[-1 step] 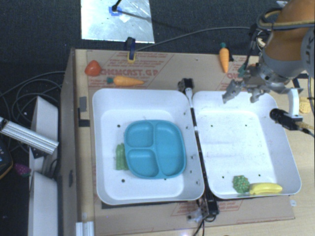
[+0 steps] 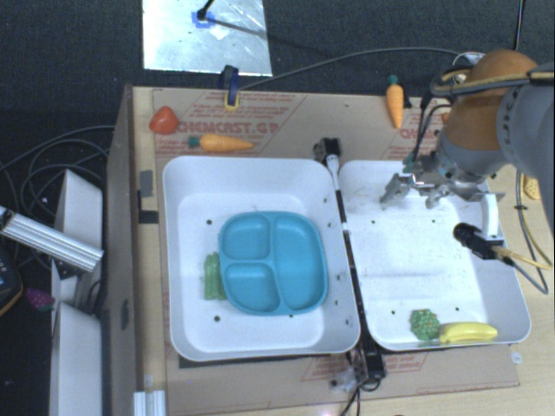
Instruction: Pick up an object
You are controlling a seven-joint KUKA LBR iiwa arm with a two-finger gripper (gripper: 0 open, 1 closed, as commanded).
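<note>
Hand point(image 2: 414, 189), fingers spread and holding nothing, hovers at the right bin's point(image 2: 381, 341) far edge; the banana point(image 2: 469, 331) lies well apart at the bin's near edge, long axis along that edge, beside the broccoli point(image 2: 424, 323).

Two toy carrots point(image 2: 217, 144) and a tomato point(image 2: 163, 120) on cardboard point(image 2: 286, 120)

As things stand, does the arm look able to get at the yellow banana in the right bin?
Probably yes. The banana lies in the right bin near its front wall, with bare floor between it and the gripper at the far end. The green broccoli piece beside it and the wall may crowd a grasp.
</note>
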